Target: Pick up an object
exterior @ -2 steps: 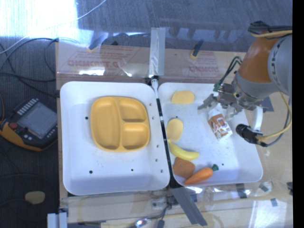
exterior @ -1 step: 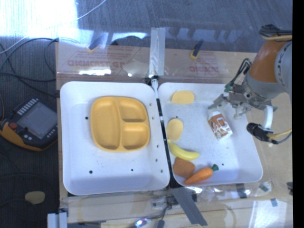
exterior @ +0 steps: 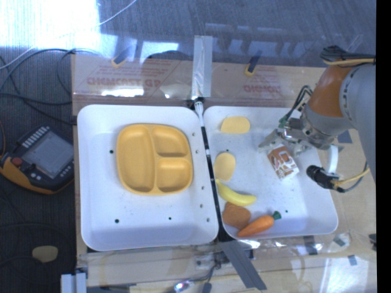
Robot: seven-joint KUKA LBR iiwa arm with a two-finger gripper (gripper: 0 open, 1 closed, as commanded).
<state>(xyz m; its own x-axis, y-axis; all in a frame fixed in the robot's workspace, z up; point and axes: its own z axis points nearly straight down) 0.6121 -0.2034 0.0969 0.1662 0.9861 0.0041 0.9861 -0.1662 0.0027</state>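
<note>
Gripper (exterior: 282, 140) hovers over packet (exterior: 282, 162) near right bin's (exterior: 317, 221) right edge; we cannot tell its opening. Light, crushable, we judge; grasp its flat sides.

So the right bin (exterior: 317, 218) has a small white-and-orange carton (exterior: 283, 162) lying tilted on its floor, up toward the right side. Along the left wall there's a pale yellow disc (exterior: 235, 124) at the top and a second pale yellow oval (exterior: 224, 165) a bit lower. Below that a banana (exterior: 235, 195) lies at a slant, then a brownish lump (exterior: 236, 214) touching a carrot (exterior: 257, 224) with a green stub, near the front edge.
</note>
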